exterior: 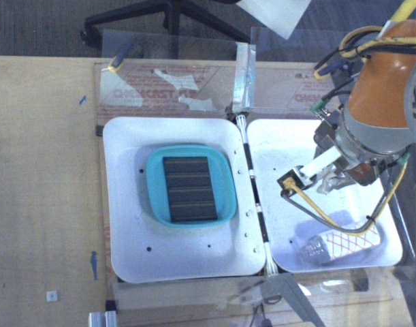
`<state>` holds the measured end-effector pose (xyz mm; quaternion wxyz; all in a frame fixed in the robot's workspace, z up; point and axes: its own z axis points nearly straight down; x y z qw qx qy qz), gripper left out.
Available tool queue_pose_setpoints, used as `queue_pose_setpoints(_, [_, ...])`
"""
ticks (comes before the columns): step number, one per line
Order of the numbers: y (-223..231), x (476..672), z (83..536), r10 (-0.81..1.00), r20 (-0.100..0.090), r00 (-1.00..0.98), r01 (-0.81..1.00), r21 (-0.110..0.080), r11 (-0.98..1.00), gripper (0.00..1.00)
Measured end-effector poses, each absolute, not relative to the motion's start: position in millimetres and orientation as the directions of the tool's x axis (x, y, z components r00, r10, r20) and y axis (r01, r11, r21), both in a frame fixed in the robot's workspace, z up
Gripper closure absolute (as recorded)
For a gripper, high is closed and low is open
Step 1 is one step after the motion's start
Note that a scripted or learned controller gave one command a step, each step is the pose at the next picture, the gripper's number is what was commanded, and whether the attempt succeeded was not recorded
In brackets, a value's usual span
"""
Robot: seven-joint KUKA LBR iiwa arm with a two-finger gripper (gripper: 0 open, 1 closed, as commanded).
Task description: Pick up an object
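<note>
the pincer (342, 178) is seen over the right bin (276, 142), toward its three o'clock side; whether it is open or closed cannot be told. a clear packet with a red lattice print (340, 244) is laid at that bin's five o'clock corner, at six o'clock from the pincer. in the left bin (126, 251) a teal dish (156, 182) is set centrally, with a dark ridged block (189, 189) laid inside it.

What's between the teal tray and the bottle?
Only the two bins' adjoining rims, seen in the camera view; the teal tray and bottle lie in separate bins.
</note>
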<state>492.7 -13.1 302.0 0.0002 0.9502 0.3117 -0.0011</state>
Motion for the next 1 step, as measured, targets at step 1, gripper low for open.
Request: queue_pose_setpoints(1, [-12.6,493.0,311.0,0.595,-0.005,0.804,0.595,-0.001,-0.804,1.00])
